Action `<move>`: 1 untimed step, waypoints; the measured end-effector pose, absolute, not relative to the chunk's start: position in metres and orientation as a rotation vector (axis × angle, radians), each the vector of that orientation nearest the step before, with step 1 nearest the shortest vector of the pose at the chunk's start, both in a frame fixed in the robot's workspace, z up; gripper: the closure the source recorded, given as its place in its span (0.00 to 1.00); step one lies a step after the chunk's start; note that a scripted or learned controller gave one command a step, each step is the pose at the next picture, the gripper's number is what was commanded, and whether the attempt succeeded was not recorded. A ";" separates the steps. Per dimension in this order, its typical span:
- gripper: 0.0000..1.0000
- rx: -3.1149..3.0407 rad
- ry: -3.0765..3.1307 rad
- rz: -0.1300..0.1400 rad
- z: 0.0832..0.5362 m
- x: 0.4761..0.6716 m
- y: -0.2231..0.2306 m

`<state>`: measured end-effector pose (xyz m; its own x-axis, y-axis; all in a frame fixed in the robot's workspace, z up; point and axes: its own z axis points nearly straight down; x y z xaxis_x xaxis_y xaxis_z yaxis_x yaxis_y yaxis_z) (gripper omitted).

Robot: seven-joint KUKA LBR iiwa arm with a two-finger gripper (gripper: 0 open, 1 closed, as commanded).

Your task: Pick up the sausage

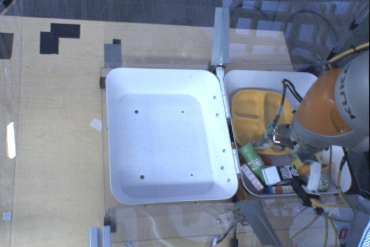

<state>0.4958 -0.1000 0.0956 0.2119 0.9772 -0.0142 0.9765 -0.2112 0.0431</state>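
My arm (329, 107), grey with an orange band, hangs over the right bin (231, 87) and covers much of it. The gripper (277, 137) points down into the bin's middle, just below a yellow moulded piece (254, 110). A small reddish-brown patch (266, 157) shows right under the gripper between a green bottle (250, 153) and the yellow piece; it may be the sausage, but most of it is hidden. I cannot make out anything held.
The left bin (167, 136) lies beside the right one, with a grey rail (220, 37) at the seam. Small boxes and packets (270, 175) crowd the right bin's front edge. Cables (315, 182) hang from the wrist.
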 end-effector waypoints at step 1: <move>0.00 2.521 1.877 0.042 0.093 0.498 -0.162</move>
